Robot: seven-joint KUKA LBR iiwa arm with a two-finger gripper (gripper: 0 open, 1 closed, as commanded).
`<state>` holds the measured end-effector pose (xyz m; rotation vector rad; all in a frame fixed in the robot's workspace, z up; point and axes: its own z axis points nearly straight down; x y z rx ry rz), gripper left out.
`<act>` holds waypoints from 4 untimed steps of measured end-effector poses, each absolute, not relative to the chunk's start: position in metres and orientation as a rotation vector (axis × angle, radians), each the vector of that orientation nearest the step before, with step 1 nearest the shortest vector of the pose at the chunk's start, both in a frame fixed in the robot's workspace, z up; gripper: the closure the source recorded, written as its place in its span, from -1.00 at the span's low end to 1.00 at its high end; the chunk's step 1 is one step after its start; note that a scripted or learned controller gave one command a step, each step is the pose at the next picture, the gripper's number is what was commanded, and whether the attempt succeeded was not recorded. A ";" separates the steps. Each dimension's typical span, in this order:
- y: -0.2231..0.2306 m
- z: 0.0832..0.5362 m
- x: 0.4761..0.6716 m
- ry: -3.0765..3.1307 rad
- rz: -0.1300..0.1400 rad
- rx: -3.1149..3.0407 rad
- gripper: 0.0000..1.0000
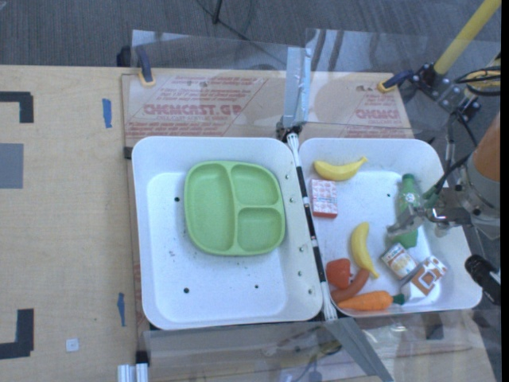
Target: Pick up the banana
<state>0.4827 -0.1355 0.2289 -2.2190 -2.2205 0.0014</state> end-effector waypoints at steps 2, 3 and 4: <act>-0.099 0.089 0.514 -2.351 -0.009 -2.095 -1.00; -0.102 0.100 0.515 -2.353 -0.008 -2.105 1.00; -0.069 0.185 0.565 -2.243 0.000 -2.201 1.00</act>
